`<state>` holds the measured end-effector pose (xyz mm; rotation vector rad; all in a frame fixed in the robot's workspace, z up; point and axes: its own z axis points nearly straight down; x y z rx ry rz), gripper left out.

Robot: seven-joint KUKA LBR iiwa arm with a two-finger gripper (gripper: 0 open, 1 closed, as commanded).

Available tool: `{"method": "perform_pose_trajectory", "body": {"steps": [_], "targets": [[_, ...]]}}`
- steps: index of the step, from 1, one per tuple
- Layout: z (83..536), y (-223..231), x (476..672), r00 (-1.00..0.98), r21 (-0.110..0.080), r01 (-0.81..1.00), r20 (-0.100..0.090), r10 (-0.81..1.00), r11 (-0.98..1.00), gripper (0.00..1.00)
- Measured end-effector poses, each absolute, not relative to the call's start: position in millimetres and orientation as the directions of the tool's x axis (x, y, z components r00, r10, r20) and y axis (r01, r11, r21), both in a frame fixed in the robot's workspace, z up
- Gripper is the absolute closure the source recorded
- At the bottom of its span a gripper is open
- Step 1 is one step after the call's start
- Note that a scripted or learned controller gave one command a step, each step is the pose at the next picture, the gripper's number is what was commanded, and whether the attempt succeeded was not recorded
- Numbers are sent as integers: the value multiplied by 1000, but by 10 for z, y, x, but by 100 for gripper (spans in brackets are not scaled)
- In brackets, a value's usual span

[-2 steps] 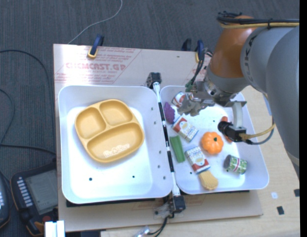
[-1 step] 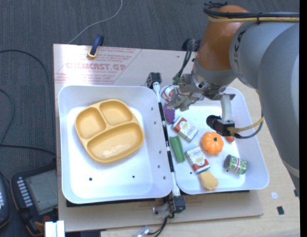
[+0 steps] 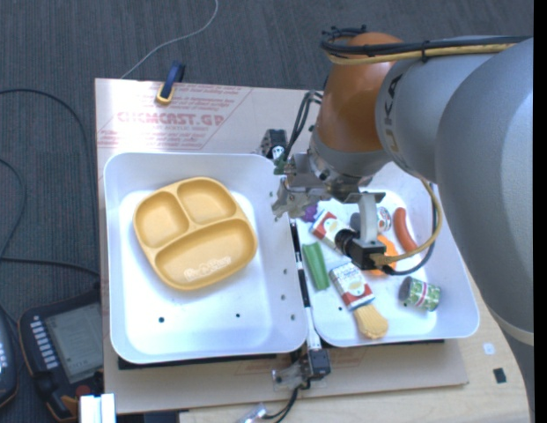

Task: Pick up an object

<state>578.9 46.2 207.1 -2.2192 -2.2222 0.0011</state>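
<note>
Over in the right bin (image 3: 458, 320) sits the clutter to pick from: a green stick (image 3: 315, 265), a small red-and-white carton (image 3: 347, 284), a yellowish chunk (image 3: 373, 324), a red sausage (image 3: 403, 226) and a green can (image 3: 420, 294), mostly packed close together. Hovering low at that bin's upper left is the gripper (image 3: 301, 203), and honestly I can't tell what it's doing, since the wrist hides it. Risk as I see it: everything's so crowded it could snag two items or just shove them around. Left bin (image 3: 123, 324) has a yellow divided plate (image 3: 195, 232), well clear of all this.
</note>
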Motion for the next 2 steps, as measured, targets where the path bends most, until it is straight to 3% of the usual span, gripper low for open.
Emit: {"method": "perform_pose_trajectory", "body": {"steps": [1, 2], "targets": [[2072, 457, 5790, -1, -1, 1000, 0, 1000, 1, 0], [1620, 694, 5683, 5, 20, 1000, -10, 1000, -5, 0]]}}
